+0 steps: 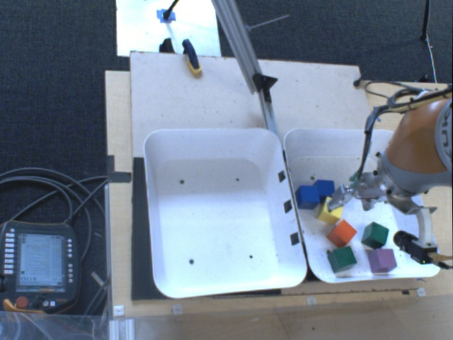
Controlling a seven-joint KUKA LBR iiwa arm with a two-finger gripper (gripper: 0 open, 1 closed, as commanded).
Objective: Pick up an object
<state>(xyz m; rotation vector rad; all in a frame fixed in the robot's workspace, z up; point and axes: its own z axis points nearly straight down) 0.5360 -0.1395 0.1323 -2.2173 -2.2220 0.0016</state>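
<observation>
camera view has the arm (417, 147) reaching in from the right with its claw (345, 198) low in the right bin (311, 144), sitting right at the yellow block (328, 213). honestly can't tell if the claw is open or closed, that bit is too small and cluttered, so no call on that.

the pickable stuff is all bunched in the near half of the right bin: a blue block (314, 193) touching the yellow one on its far-left side, an orange block (342, 232) just beside the yellow on the near side, a green block (342, 258) closest to the front rim, a darker green block (375, 234) to its right, and a purple block (382, 260) near the front right corner. the left bin (163, 261) is next door on the table (212, 91).

progress-wise i'd say the approach is done and that's about it. every block looks like it's resting on the bin floor, nothing looks lifted. my guess is yellow is the target since the claw is right on it, but blue and orange crowd it, so a clean grab could be fiddly. what's left: actually closing on something and lifting it clear.
</observation>
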